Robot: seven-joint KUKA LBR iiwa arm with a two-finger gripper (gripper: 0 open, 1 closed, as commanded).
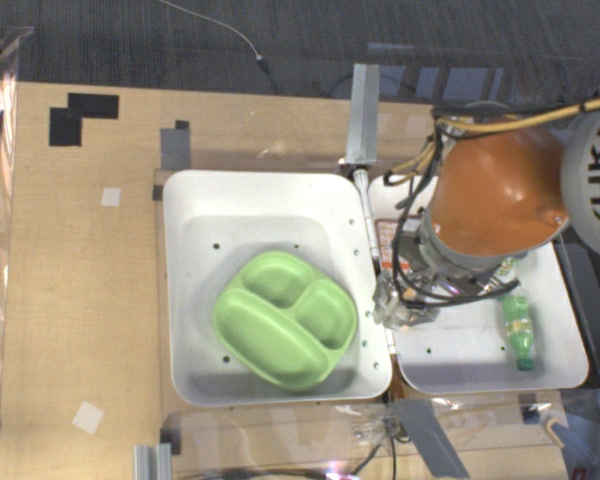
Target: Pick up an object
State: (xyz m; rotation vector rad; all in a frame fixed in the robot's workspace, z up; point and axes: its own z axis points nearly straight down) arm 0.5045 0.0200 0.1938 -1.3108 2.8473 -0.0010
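Over the right bin hangs the gripper, low by the dividing rim, its grip impossible to tell; the green bottle lies apart, likely unreached.

Orange-banded grey arm, black and yellow cables

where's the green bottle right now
The green bottle lies in the right bin, near its right wall, just right of the end effector; the green divided plate sits in the left bin.

Two white bins on a wooden bench.
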